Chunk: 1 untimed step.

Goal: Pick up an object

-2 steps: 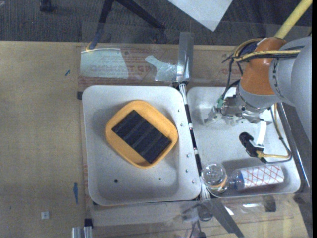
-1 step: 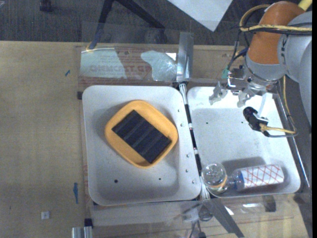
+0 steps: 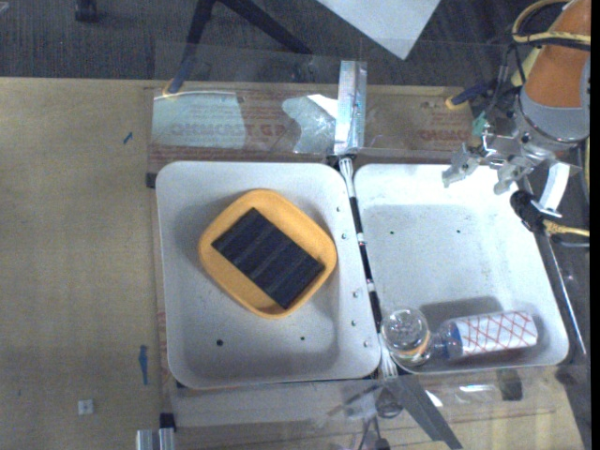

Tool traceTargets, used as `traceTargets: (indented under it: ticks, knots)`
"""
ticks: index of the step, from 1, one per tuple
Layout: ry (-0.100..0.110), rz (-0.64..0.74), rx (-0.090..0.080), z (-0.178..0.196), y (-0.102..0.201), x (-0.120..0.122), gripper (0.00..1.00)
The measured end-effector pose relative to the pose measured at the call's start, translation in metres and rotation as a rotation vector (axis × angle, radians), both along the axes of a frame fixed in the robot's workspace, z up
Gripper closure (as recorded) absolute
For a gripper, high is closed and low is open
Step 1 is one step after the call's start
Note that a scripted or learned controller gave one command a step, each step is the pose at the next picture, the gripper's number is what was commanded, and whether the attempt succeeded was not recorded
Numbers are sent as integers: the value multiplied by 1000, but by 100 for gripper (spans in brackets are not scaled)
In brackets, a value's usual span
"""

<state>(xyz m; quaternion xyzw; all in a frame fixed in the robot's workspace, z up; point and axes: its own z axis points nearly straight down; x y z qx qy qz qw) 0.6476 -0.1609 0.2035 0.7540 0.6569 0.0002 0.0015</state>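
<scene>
An orange-yellow rounded block with a black ribbed top (image 3: 267,262) lies tilted in the middle of the left bin (image 3: 183,345). A clear plastic bottle with a red-checked label (image 3: 469,334) lies on its side along the front wall of the right bin (image 3: 450,214), its cap end toward the divider. My gripper (image 3: 483,173) hangs over the far right corner of the right bin, well away from the bottle. It is open, with nothing between its fingers.
A metal divider rail (image 3: 361,251) runs between the two bins. Clear plastic sheeting and a cardboard strip (image 3: 244,125) sit behind the bins. Cables (image 3: 539,216) trail from the wrist along the right bin's right edge.
</scene>
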Motion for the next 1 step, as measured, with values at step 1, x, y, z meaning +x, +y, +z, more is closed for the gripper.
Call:
traceTargets:
  ticks: [1]
  knots:
    - [5,-194,3,6,-39,-58,0]
